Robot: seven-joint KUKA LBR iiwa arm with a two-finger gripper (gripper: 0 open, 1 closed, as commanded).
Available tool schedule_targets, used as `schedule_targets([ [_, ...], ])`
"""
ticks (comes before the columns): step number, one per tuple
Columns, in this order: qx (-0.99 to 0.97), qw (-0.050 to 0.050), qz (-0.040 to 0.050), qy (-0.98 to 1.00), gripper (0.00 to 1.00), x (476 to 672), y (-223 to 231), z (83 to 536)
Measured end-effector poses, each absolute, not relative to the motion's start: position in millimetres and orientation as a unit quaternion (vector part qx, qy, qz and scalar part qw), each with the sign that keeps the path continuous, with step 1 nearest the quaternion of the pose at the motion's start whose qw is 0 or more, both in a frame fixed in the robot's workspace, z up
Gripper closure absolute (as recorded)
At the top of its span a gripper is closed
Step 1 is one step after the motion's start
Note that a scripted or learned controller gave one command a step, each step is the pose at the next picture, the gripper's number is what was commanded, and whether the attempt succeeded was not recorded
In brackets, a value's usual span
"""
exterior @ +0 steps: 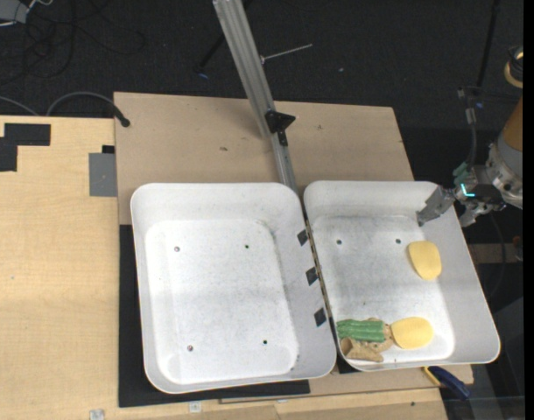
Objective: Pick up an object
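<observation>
Two yellow pieces (424,260) in right bin (372,201), upper one's long axis near-vertical; end effector (448,201) state unclear.

Both bins are white with a faint grey speckle across their floors: the left bin (219,287) and the right bin (372,243). Small black clips (312,275) mark the seam between them. In the right bin, a pale yellow piece (425,260) lies near the right wall, and a second yellow piece (412,332) sits at the near edge beside a green, ridged object (361,329) and a tan one (365,349). The bench (57,261) is light wood, with a brown board (337,143) behind the bins. The gripper (460,198) is grey with a teal spot.
</observation>
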State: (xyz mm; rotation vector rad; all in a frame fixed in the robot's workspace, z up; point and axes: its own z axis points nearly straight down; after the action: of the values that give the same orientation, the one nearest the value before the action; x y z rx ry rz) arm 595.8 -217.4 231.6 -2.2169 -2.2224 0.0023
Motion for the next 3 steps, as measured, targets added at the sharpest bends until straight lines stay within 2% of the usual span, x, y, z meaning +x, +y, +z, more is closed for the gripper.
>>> schedule_targets([
  [1,-0.706,0.001,0.001,-0.709,0.0,595.9,-217.1,231.6],
  [2,-0.707,0.004,0.0019,-0.707,0.0,584.7,-216.8,179.3],
  [3,-0.707,0.003,0.0015,-0.707,0.0,586.7,-217.7,135.4],
])
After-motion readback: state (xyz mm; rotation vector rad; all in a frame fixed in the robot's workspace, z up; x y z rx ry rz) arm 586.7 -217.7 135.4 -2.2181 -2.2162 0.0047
